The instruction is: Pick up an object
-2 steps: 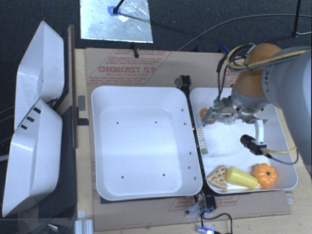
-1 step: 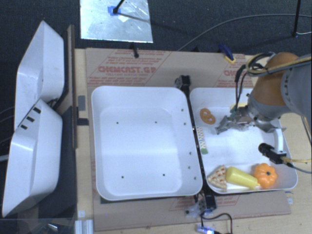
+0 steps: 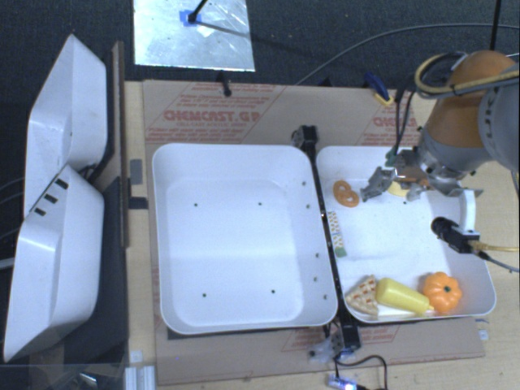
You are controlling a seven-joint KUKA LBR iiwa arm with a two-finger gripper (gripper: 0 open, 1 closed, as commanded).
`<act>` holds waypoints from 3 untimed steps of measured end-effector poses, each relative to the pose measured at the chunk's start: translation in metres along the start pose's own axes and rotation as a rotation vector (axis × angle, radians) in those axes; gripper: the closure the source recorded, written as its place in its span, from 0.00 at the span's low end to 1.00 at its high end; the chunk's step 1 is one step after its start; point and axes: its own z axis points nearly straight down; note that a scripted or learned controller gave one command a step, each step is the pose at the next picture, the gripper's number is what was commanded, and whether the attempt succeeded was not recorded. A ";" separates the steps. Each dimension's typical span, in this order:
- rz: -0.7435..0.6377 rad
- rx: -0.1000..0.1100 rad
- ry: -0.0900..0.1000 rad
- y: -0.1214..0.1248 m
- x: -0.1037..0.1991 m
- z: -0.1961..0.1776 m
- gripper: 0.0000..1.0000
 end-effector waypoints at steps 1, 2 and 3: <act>-0.048 0.005 0.000 0.040 -0.013 0.081 0.00; -0.051 0.001 0.001 0.000 0.032 0.039 0.00; -0.049 0.007 0.000 0.017 0.029 0.082 0.00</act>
